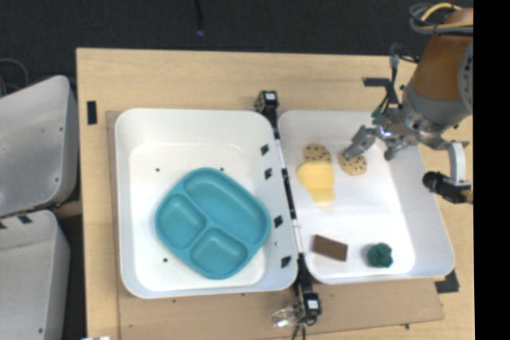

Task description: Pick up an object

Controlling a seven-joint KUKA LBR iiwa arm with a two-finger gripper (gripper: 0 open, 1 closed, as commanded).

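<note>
Though low over the cookie (352, 164), jaws' spread unreadable, nothing visibly held.

Teal divided tray (211, 221) in left bin (127, 171)

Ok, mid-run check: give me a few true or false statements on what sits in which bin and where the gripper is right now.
1. The blue divided plate lies in the left bin. True.
2. The right bin holds five things. True: two cookies, a yellow piece, a brown block and a dark green ball.
3. The gripper hovers over the left bin. False: it is over the right bin's far side, next to a cookie.
4. The brown block lies on the blue plate. False: it lies on the right bin's floor, beside the green ball.
5. The yellow piece is between the gripper's fingers. False: it lies apart from the gripper.
</note>
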